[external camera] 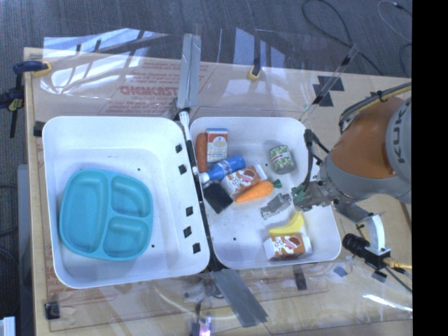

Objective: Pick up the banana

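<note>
The banana (290, 223), a small yellow piece, lies in the right bin (241, 254) near its front right corner, just behind a red-and-white labelled box (287, 246). My gripper (276, 206) reaches in from the right and hangs low over the bin floor, just above and slightly left of the banana. It sits between the banana and an orange carrot (253, 191). Nothing shows as lifted by the gripper; the banana rests on the bin floor.
The right bin also holds a green can (281, 157), a blue bottle (225, 168), a small carton (218, 144), a sausage (201, 151), a snack packet (240, 180) and a black block (217, 197). A blue divided plate (106, 213) lies in the left bin (63, 135).
</note>
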Controlling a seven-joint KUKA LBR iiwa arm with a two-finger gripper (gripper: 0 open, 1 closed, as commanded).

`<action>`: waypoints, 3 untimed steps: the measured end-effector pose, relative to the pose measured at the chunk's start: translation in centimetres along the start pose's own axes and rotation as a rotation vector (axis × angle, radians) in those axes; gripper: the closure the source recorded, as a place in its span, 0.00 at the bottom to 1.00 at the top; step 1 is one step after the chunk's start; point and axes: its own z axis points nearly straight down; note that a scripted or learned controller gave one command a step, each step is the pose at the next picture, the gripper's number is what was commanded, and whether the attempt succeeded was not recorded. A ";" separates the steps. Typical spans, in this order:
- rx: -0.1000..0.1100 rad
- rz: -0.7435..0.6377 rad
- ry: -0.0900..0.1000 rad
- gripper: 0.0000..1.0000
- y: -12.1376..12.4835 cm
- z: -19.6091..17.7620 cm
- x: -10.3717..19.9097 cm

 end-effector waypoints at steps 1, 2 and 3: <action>-0.001 -0.050 -0.002 0.00 0.5 -0.9 -0.2; -0.002 -0.131 -0.002 0.00 2.2 -2.3 -0.5; -0.002 -0.180 -0.001 0.00 0.2 9.3 0.8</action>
